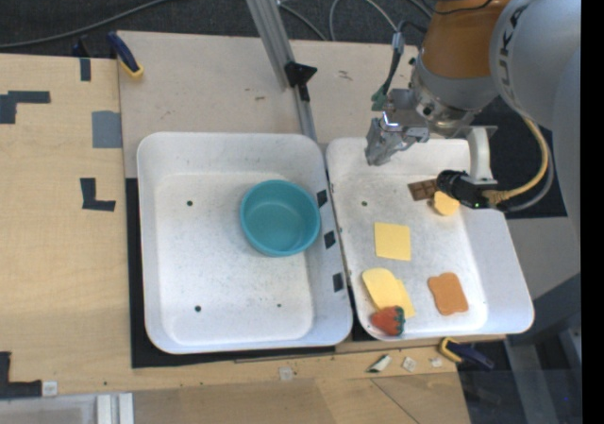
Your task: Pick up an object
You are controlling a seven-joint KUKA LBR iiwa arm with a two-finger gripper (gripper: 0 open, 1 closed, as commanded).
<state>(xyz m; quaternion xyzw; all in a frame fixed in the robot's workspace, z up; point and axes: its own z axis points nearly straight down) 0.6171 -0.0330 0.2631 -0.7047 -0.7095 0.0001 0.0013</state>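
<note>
While hovering over right bin's (491, 313) far-left corner, jaws (381, 150) carrying nothing, gap w/ fingers impossible to call. Pick not yet started: yellow square (393, 242), orange piece (447, 294), strawberry (388, 320) lying on bin floor, well apart from jaws.

Metal pole (269, 25) slants over bench's far edge; blue clamp (124, 54) at far-left corner; cables (330, 2) behind.

Glossy teal plastic bowl (279, 216), speckled bins (170, 224)
</note>
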